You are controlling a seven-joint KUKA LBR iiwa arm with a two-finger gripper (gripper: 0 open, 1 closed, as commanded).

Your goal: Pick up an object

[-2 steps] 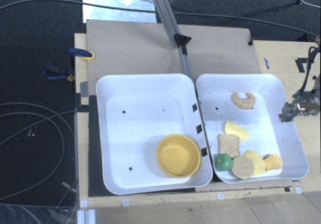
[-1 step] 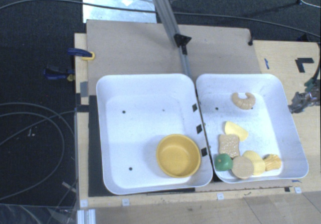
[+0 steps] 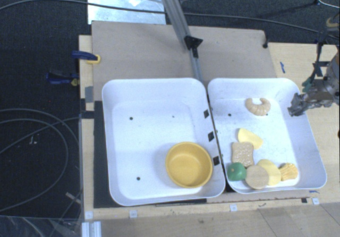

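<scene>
My gripper (image 3: 297, 107) hangs at the right rim of the right bin (image 3: 305, 140), at the view's right edge. Nothing shows between its fingers. In the right bin lie a tan croissant-like piece (image 3: 258, 106) near the back, a yellow wedge (image 3: 249, 137), a speckled cracker-like square (image 3: 242, 153), a green ball (image 3: 236, 171), a beige round disc (image 3: 257, 177), a pale yellow piece (image 3: 271, 170) and a ridged yellow shell-like piece (image 3: 289, 171). The croissant piece is the nearest to my gripper, to its left.
The left bin (image 3: 133, 119) holds a yellow bowl (image 3: 188, 164) near its front right corner. A grey pole (image 3: 175, 13) slants down from the top to the gap between the bins. Blue and yellow clamps (image 3: 85, 57) sit at the bench's left edge.
</scene>
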